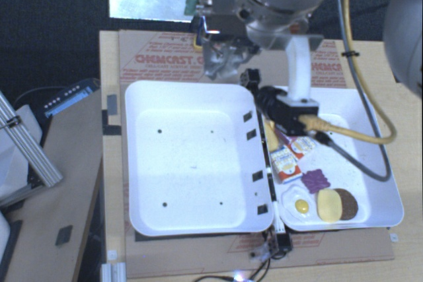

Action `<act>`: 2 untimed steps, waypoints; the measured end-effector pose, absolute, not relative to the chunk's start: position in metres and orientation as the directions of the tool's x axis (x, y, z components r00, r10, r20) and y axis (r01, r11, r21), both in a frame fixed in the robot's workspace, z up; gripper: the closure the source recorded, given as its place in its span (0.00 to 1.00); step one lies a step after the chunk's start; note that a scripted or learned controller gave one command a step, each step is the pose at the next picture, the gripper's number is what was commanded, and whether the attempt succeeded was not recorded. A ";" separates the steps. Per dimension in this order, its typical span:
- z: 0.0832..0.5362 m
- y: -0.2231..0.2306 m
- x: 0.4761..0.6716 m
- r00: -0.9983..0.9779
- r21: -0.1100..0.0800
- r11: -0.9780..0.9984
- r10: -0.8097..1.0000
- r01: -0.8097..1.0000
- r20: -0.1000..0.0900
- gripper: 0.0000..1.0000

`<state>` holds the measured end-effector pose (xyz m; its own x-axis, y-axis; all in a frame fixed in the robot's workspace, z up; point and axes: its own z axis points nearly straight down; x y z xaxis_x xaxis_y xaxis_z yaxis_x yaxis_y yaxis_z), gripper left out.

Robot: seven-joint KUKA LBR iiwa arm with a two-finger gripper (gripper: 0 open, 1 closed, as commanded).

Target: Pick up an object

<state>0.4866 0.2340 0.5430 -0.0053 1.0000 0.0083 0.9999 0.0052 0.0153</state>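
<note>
1. While the gripper [223, 64] hangs at the far edge of the left bin [185, 162], by its far right corner, you cannot tell whether it is open, closed or gripping anything.
2. Pickable things sit in the right bin [378, 191], down its left edge toward the near edge: red-and-white packet [285, 162], purple piece [315, 179], fried egg [301, 206].
3. Yellow oval [328, 205] and brown disc [348, 204] touch, just right of the egg.
</note>
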 end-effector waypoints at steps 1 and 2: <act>0.423 0.234 0.486 -0.001 -0.010 0.001 1.000 1.000 -0.004 1.00; 0.542 0.234 0.487 -0.005 0.013 0.005 1.000 1.000 0.007 1.00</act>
<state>0.4866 0.2341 0.5419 -0.0050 1.0000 0.0071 0.9999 0.0050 0.0132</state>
